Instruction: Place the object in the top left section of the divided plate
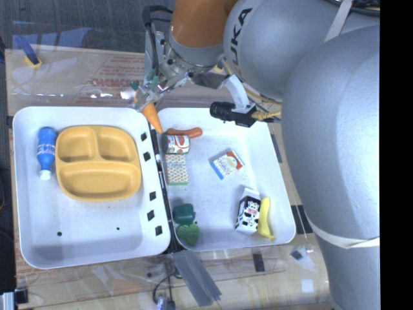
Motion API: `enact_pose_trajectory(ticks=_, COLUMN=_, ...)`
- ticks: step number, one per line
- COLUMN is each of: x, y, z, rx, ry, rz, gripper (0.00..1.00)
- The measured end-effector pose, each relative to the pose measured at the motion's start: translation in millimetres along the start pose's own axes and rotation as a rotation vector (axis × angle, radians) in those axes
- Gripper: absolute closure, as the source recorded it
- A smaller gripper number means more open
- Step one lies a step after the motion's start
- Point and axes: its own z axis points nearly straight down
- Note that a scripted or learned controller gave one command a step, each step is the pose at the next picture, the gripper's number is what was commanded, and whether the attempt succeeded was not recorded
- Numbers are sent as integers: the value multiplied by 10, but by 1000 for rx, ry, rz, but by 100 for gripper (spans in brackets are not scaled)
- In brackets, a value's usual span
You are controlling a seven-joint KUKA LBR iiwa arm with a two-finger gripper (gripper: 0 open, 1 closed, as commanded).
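Camera view shows us 2 white bins side by side. At the far left of the left bin (26, 237) lies a blue bottle (45, 150) with a white cap, smooth and cylindrical, just beside the yellow divided plate (98, 162). The plate is matte plastic with rounded corners and 3 sections: 2 small ones along its top, 1 long one below. None of them holds anything.

At the wall between the bins, near the top edge, the gripper (150, 102) reaches down, and an orange carrot (152, 117), tapered and smooth, sits at its tips. We judge the fingers to be clamped on it (the contact is small in the frame), so we take the step in hand to be the carry. Next the carrot must travel left over the plate's rim to the top left section, low enough for a gentle release.

Further right, the right bin (281, 192) holds a glossy sausage (184, 133), a small can (177, 144), a patterned packet (176, 169), green vegetables (186, 223), a small carton (226, 165), a cow-print carton (247, 214) and a curved yellow banana (263, 218) touching it.
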Motion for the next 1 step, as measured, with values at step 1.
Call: enact_pose_trajectory(ticks=1, x=844, y=514, z=993, rx=4, ry=2, rz=-117, gripper=100)
